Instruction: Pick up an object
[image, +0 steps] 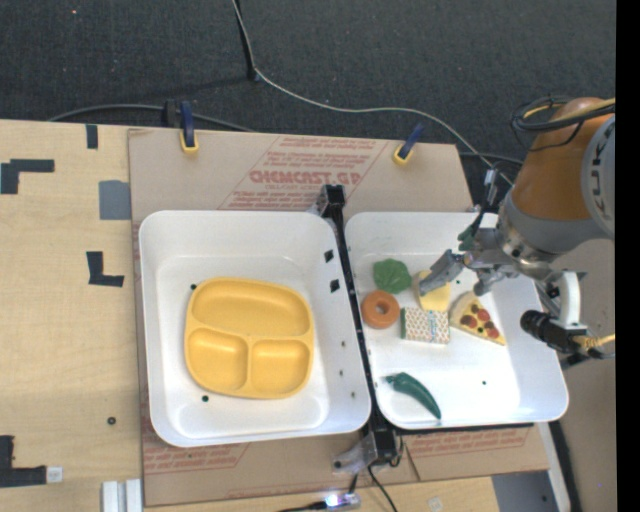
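The right bin (520, 385) holds several toy foods: a green leafy piece (392, 274), an orange ring (380, 309), a patterned square packet (425, 326), a pizza slice (478, 321), a yellow wedge (435, 298) and a dark green pepper (416, 393). My gripper (463, 280) hangs low over the middle of this bin. It is open, one finger (440, 270) reaching left over the yellow wedge and the other just above the pizza slice. Nothing sits between the fingers.
In the left bin (160, 250) lies a yellow divided plate (250, 335). The two bins meet at a black-clipped wall (345, 290). Both stand on a cardboard sheet (300, 175) held by two clamps, with cables running behind.
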